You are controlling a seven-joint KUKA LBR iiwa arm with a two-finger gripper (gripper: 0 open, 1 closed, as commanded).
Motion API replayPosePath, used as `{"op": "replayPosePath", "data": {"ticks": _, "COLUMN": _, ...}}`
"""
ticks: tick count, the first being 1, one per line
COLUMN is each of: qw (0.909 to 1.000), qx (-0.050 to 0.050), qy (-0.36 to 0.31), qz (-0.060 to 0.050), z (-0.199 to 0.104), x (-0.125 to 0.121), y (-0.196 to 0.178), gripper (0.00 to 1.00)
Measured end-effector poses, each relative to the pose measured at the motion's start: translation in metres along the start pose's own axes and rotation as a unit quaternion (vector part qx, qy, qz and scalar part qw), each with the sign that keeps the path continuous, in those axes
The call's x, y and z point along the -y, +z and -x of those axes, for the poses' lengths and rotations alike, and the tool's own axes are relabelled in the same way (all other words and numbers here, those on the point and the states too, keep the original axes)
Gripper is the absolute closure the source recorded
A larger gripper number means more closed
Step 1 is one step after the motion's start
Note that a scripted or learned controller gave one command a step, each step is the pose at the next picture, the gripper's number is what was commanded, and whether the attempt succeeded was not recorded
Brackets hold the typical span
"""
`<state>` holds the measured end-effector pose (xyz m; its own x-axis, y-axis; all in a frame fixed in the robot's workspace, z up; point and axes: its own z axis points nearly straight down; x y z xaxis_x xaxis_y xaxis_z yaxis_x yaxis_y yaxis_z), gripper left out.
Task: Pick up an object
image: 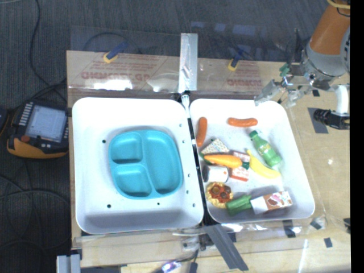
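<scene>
Bins: two white bins on the bench (333, 169), side by side; left bin (91, 169), right bin (296, 152).
Left bin: one turquoise divided plate (145, 162) with three compartments.
Right bin: a heap of toy food. Two sausages (242, 121), one at the far side lying left to right, the other (202, 131) by the left wall lying far to near. One green bottle (265, 149), cap towards far-left. One banana (263, 168) beside it, running far-left to near-right. One carrot (224, 160) lying left to right. One small pizza (219, 193), one green vegetable (239, 203), one small carton (272, 202) at the near side.
Arm: grey with an orange band (330, 30), far right.
Gripper (278, 92): above the right bin's far-right corner, holding nothing; I cannot tell how wide the jaws stand.
Nearest thing to the jaws: the far sausage, to their near-left and apart.
</scene>
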<state>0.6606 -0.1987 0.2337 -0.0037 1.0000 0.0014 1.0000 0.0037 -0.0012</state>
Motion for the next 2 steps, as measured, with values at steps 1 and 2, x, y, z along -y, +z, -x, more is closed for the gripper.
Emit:
{"op": "replayPosePath", "data": {"ticks": 1, "qw": 0.9998, "qx": -0.003, "qy": -0.019, "qz": 0.004, "z": 0.015, "x": 0.037, "y": 0.136, "gripper": 0.00}}
{"op": "replayPosePath", "data": {"ticks": 2, "qw": 0.9999, "qx": 0.002, "qy": 0.009, "qz": 0.007, "z": 0.003, "x": 0.078, "y": 0.143, "gripper": 0.00}}
